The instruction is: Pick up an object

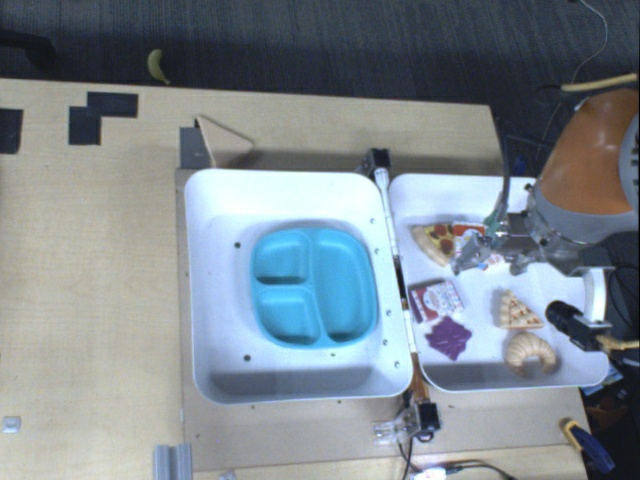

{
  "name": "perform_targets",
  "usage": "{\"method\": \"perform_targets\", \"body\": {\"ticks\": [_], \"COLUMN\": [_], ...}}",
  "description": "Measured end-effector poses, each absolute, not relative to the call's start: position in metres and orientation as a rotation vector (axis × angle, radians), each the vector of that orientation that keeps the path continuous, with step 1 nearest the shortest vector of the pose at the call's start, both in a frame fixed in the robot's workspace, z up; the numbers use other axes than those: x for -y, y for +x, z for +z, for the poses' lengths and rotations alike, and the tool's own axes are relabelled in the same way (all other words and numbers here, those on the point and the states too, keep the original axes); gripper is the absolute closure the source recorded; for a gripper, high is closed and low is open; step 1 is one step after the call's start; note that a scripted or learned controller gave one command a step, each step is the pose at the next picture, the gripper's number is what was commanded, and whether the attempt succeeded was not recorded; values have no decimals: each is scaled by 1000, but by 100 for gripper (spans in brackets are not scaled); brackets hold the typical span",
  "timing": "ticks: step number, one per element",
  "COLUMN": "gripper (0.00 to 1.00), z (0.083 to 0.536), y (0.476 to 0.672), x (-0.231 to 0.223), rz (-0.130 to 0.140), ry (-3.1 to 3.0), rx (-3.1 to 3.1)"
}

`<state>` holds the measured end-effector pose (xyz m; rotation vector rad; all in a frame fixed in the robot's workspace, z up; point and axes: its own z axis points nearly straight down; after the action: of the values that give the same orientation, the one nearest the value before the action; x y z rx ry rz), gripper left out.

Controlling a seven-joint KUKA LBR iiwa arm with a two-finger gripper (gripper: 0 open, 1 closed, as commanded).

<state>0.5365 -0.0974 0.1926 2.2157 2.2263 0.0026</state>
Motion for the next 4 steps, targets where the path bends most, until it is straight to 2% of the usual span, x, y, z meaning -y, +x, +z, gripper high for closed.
{"method": "perform_targets", "body": {"ticks": [1,2,3,4], "gripper": [0,100,0,0], "z": [98,109,109,90], "y": [533,534,534,495], "x": [123,122,122,101], "rz": [11,16,16,20], "ry": [2213,2210,2210,2209], "rx": [-2217,-2217,-2218,-2208]}}
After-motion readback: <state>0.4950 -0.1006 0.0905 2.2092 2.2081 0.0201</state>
